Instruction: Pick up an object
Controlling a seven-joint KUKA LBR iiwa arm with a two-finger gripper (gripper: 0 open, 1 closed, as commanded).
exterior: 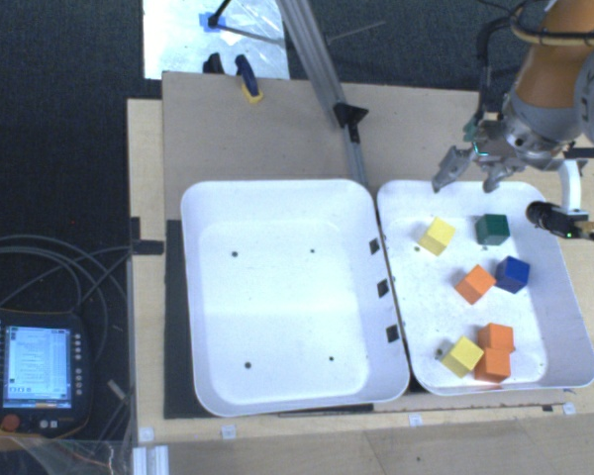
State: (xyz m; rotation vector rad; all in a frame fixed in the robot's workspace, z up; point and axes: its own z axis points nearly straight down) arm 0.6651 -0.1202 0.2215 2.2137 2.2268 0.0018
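Arm poised over the right bin, nothing picked yet.

I see the gripper [472,172] hanging above the far rim of the right bin [564,305], its jaws spread and holding nothing. The blocks lie loose in that bin: a yellow block [437,237] nearest the jaws, a green block [492,229] just beside it, an orange block [475,284] touching a blue block [512,273], and a clump at the near end. I would go for the yellow block, since it stands apart from its neighbours. I judge it best to centre over it, turn the jaws square to two flat faces, descend straight, and close only once both sides are straddled. The left bin [203,216] plays no part.
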